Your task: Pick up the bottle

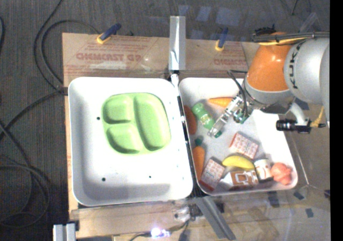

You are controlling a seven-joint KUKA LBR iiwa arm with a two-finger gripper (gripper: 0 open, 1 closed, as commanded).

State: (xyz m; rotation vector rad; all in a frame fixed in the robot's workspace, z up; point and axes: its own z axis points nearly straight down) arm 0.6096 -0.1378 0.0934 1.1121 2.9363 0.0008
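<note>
Now | bottle (203, 114) just left of gripper (218, 127) | right bin (278, 133)

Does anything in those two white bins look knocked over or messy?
The small green plastic bottle lies on its side in the right white bin, beside the gripper. Carrots, a banana and small packets are jumbled around it. The green divided tray sits neatly in the left bin.

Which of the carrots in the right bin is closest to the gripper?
The carrot lying at the bin's far edge, just behind the gripper. The other two carrots lie along the bin's left wall, farther off.
</note>
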